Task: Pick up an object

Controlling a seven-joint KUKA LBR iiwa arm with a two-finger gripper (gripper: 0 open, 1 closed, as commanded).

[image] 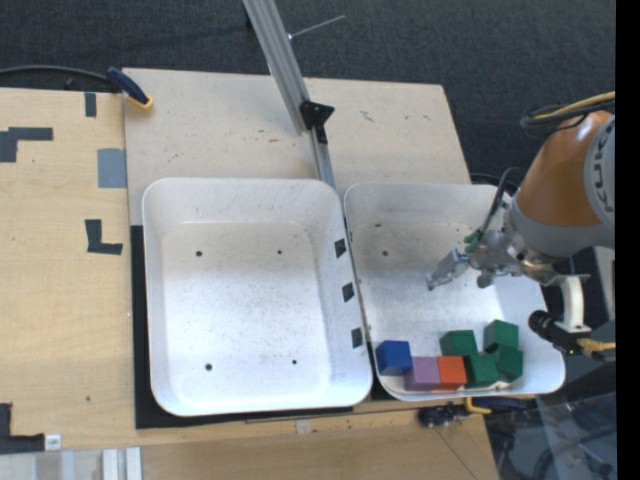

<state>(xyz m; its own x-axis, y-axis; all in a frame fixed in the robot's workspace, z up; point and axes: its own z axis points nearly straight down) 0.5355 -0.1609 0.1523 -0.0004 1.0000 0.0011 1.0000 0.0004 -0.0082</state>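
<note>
**Jaws over the right bin, blocks along its near edge**

We see the arm (565, 183) reaching in from the right, its jaws (462, 266) hanging over the middle of the right bin (400, 208). Whether they are spread or pressed together we cannot tell (the view is too small there). The blocks lie along the bin's near edge: a blue block (394, 356), a purple block (426, 371), an orange block (452, 370) and several green blocks (488, 350) toward the near right corner. The left bin (245, 193) sits alongside on the counter (60, 268).
</note>
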